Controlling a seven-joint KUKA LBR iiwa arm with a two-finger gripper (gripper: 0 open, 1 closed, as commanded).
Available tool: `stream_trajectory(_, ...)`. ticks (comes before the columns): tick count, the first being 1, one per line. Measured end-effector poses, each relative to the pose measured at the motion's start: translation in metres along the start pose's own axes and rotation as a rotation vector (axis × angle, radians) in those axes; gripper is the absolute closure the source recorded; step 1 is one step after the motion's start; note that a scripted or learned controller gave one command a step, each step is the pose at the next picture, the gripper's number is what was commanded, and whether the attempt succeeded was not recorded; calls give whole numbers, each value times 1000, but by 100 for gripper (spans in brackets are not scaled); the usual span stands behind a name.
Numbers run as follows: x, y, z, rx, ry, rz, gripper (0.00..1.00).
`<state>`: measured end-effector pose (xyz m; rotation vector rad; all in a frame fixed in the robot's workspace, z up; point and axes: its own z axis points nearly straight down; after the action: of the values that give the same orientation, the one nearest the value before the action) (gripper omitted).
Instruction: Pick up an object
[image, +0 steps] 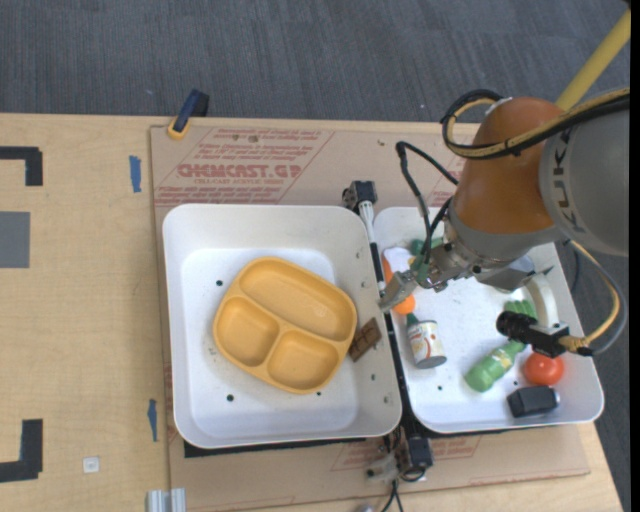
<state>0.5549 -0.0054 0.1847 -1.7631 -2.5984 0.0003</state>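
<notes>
Can lies in right bin below the hand; grip state unclear.

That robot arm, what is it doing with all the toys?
The arm reaches in over the right bin, and its gripper hangs low by the bin's left wall, just above a small can. Nothing shows between its fingers. A green bottle, a tomato and a black block lie nearby. The left bin holds a yellow tray.
</notes>
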Motion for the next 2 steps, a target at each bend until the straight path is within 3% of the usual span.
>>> stream_trajectory(1,-20,-17,0,-1,-1,-180,0)
stream_trajectory(2,-9,-58,0,0,0,-310,0)
